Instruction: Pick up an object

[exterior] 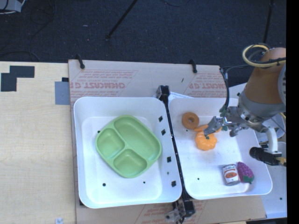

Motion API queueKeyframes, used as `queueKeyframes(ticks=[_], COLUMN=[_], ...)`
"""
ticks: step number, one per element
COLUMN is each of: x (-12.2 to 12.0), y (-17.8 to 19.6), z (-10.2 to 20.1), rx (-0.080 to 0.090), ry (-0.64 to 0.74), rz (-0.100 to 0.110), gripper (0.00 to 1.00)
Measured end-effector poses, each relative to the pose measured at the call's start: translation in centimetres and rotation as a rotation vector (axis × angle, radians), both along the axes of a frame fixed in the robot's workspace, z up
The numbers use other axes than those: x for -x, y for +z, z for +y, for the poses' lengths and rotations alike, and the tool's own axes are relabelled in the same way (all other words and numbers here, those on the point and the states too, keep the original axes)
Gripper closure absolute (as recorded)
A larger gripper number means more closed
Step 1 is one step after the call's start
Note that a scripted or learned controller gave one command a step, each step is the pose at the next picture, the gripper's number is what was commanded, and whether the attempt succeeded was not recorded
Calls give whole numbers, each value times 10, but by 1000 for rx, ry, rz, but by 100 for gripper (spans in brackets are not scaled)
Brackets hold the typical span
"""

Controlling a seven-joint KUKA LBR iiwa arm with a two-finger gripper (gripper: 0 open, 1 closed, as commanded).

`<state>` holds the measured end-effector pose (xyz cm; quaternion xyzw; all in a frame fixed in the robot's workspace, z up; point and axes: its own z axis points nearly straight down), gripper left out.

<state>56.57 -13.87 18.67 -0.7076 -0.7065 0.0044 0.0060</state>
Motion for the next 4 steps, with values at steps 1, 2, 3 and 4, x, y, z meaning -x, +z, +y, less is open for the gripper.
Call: queueKeyframes(ticks=[1,2,3,4], x=[-3,0,2,3], y=[7,-37,-80,-100], z=[0,3,8,9], rx=[2,1,0,1], ry=[2,2,1,-1], rz=[-13,-8,-7,-9], gripper=[0,0,0,0])
